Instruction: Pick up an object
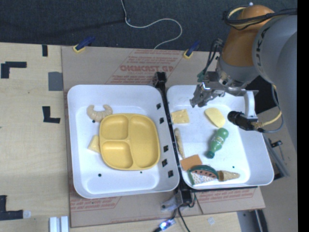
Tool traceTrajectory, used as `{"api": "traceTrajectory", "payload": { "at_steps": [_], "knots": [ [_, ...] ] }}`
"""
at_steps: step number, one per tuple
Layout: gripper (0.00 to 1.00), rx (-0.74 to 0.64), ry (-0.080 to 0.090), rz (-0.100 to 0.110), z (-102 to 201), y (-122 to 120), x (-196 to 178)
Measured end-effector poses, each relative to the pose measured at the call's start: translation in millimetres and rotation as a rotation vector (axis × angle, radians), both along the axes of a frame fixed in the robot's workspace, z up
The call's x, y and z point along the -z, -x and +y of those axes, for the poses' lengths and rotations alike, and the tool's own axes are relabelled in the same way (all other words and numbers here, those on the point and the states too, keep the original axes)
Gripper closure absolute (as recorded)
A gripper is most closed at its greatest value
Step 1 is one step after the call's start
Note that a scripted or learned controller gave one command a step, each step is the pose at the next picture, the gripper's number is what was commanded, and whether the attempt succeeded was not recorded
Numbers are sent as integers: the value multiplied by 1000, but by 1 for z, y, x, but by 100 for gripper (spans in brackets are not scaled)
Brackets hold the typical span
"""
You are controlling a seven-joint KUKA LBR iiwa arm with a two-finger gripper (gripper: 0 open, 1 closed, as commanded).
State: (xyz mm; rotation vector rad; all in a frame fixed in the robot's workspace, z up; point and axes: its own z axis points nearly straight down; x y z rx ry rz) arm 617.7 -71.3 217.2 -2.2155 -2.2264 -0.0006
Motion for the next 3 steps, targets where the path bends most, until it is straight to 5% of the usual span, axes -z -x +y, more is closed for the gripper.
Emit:
{"api": "traceTrajectory", "payload": {
  "at_steps": [1, 3],
  "knots": [
    [100, 2, 0, 0, 9, -15, 1],
    [100, 4, 2, 1, 2, -4, 1]
  ]
}}
